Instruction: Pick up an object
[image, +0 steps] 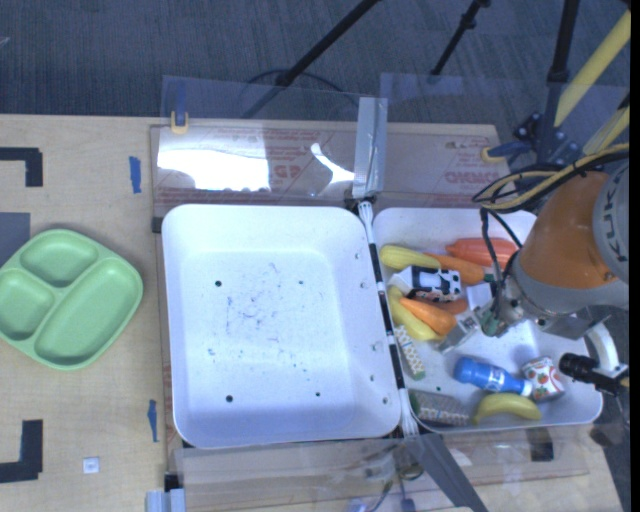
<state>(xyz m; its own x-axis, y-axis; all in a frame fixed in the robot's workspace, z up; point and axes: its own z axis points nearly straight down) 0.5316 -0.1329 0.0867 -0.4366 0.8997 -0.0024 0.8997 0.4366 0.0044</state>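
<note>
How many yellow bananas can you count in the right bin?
2: one banana lies at the bin's far left, beside the orange carrot; another banana lies by the near wall, below the blue bottle. The arm may hide more.

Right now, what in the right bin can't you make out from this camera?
- Pincer: small and blurred in the camera view; open or shut unclear, as is contact with any item.
- Orange carrot: right end hidden behind the arm.
- Packet at the right bin front edge: too small to identify.
</note>
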